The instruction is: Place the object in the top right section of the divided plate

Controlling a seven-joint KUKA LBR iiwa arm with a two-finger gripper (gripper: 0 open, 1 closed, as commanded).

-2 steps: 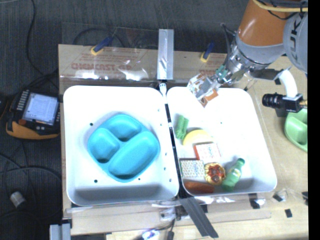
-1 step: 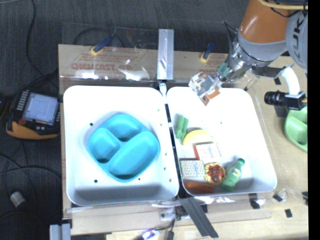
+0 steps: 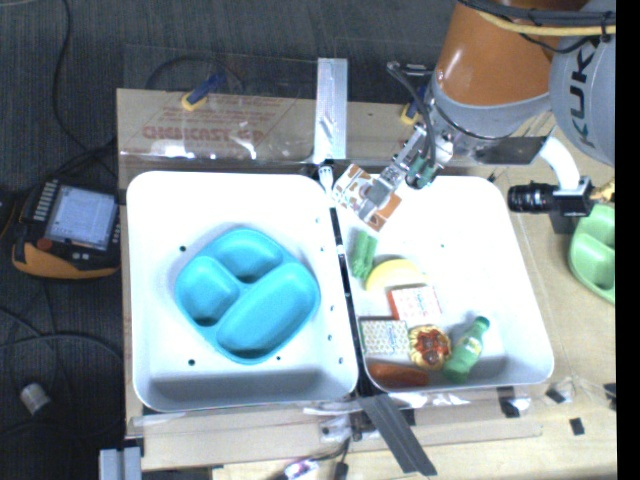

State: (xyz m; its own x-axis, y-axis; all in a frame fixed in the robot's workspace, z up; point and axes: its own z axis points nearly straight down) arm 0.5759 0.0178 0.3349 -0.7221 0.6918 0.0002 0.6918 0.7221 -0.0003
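Here the gripper (image 3: 392, 182) hangs over the far left corner of the right bin (image 3: 510, 258), close to the ridge where the two bins meet. Its fingers are closed on a small box (image 3: 364, 194) — white with an orange-brown patch and some print — which is pinched between them and tilted, lifted clear of the bin floor. The grey arm (image 3: 500, 58) with its orange band comes down from the upper right of the right bin.

The divided plate (image 3: 247, 293) — a blue one with three hollows — lies in the middle of the left bin (image 3: 160, 368), well apart from the held box, on the far side of the ridge from the right bin. The plate's sections hold nothing.

Within the right bin, the other things are crowded toward its left and near sides. A green packet (image 3: 362, 253) stands along the left wall, just below the held box. Beside it lies a yellow rounded thing (image 3: 392, 271), and touching that is a red-and-white box (image 3: 415, 303). Nearer the front edge sit a white box with a dotted face (image 3: 383, 339), a round red-and-gold item (image 3: 430, 346), a dark red thing (image 3: 400, 374) beneath them, and a green bottle (image 3: 466, 348) leaning toward the front right corner.
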